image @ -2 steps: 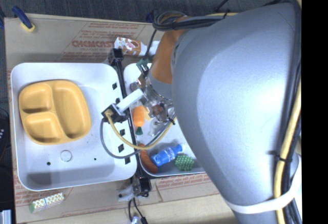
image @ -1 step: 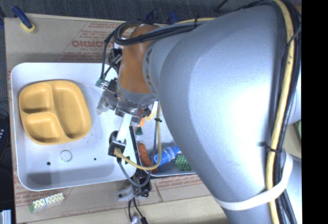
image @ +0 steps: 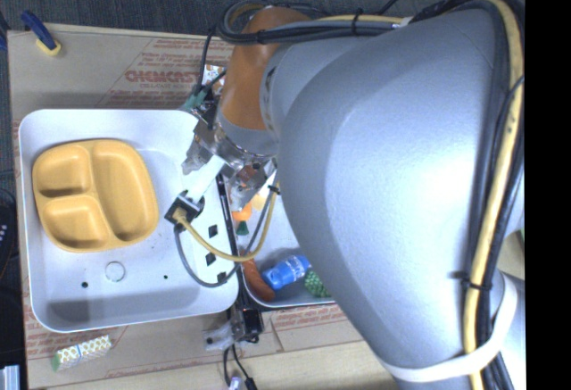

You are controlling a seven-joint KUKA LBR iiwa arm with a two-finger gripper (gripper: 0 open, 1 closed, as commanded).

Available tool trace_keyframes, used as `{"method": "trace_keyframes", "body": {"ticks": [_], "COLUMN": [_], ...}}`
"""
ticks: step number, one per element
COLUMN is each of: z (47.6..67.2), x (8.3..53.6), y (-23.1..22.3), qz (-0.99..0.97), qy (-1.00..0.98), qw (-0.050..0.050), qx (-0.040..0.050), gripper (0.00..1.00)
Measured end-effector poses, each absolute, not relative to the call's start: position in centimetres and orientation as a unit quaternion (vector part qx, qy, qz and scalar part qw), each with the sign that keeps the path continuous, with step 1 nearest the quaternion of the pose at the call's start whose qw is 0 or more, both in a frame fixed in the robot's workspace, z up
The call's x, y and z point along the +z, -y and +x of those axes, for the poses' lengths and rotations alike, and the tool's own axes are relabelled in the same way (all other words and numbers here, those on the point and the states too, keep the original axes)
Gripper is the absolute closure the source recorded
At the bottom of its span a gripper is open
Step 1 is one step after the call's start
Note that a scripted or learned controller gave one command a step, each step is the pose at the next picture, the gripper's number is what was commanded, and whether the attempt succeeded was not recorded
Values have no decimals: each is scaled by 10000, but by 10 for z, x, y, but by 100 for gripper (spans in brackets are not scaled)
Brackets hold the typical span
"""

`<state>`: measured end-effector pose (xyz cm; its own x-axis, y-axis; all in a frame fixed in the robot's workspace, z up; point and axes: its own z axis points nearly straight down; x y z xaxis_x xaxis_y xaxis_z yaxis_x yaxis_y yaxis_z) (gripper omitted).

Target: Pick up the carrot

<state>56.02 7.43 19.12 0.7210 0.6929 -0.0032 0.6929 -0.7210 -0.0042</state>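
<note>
My gripper [image: 237,186] hangs over the wall between the two white bins, below the arm's orange band [image: 254,67]. A small orange piece [image: 241,215] shows just under the gripper, and I cannot tell whether it is the carrot. A second orange-red object [image: 255,276] lies at the near left corner of the right bin [image: 268,297]. The grey arm hides most of that bin.
A yellow divided plate [image: 92,192] lies in the left bin [image: 53,312]. A blue object [image: 287,272] and a green one [image: 318,286] sit in the right bin's near corner. A black-and-yellow cable [image: 201,247] loops over the left bin's right side.
</note>
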Motion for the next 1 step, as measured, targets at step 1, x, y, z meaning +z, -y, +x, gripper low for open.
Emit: {"method": "trace_keyframes", "body": {"ticks": [1], "z": [515], "x": [191], "y": [28], "qz": [-9529], "qy": [3033], "qw": [18], "qx": [31], "gripper": [0]}}
